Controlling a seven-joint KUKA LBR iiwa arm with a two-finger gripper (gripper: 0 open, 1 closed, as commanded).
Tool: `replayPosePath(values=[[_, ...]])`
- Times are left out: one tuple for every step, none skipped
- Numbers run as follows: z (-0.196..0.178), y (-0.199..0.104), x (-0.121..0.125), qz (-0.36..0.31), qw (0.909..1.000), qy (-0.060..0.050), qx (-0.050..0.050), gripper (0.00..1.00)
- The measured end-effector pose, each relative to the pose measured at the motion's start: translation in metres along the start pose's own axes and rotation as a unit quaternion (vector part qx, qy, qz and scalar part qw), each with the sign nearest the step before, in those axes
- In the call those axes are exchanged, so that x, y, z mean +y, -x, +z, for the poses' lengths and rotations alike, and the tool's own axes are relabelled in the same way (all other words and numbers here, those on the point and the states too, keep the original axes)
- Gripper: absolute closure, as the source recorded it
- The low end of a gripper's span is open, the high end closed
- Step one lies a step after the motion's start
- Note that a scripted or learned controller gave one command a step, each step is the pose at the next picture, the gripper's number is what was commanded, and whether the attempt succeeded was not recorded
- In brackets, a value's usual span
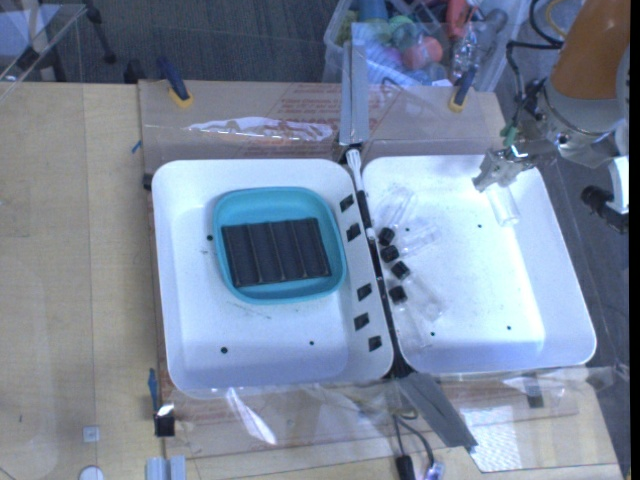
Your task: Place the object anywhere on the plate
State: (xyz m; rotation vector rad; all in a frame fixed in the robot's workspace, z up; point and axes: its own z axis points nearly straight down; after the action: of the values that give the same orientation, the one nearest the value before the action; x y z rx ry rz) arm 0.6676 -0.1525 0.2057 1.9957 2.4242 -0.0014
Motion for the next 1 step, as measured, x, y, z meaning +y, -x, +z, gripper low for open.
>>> replayPosePath(values=[[-0.0002,0.0001,0.0,0.0,1.0,0.0,0.0,0.0]])
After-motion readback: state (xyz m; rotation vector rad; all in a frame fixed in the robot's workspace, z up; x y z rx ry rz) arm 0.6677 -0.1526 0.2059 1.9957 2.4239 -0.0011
